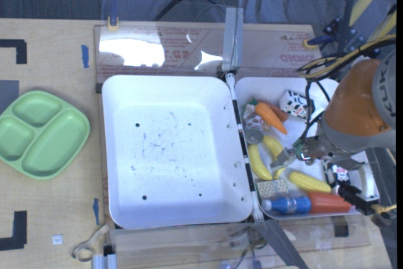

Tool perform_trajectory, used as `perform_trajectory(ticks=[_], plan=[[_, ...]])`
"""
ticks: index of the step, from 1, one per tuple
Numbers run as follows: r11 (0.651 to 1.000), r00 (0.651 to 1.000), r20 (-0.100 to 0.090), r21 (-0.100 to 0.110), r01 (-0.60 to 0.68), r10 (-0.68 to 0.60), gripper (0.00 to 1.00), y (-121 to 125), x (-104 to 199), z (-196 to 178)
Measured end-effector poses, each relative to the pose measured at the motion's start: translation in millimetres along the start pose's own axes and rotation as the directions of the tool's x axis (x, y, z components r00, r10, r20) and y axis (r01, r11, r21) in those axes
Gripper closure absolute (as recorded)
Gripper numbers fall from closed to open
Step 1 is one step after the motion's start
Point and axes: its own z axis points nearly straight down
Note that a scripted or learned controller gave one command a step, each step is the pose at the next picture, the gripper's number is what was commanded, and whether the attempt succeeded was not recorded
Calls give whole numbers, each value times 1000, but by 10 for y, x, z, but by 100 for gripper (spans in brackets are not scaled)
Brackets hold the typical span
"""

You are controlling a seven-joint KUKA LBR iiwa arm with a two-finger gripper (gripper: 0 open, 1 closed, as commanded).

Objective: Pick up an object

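- Over the right bin (247,87), the grey arm (362,104) leans in from the right, its orange band sitting high above the wrist and its dark cables looping down toward the tool.
- The gripper (291,157) hangs low among the toys near the bin's middle, pointing left and a little downward; whether it is spread or pinched I cannot tell from here.
- Just left of it lie two bananas: a small one (273,146) close to the tool, and a longer one (257,162) running up and down beside the bin's left wall.
- A carrot (271,116) lies at a slant, its long axis going from upper left to lower right, near a black-and-white cow-patterned toy (295,103).
- A corn cob (308,182) slants below the tool, lower end to the right.
- Along the front wall a blue bottle (289,204) and a red one (327,202) lie end to end.
- The left bin (167,148) is beside it; a green divided plate (41,133) rests on the bench (50,41) far left.
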Motion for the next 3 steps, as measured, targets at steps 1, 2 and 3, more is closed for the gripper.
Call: perform_trajectory(ticks=[1, 2, 3], plan=[[985, 985, 4, -4, 170, -170, 0, -5, -16, -185], [940, 940, 5, -5, 342, -342, 0, 412, -277, 247], [858, 858, 7, -4, 513, -513, 0, 680, -99, -108]])
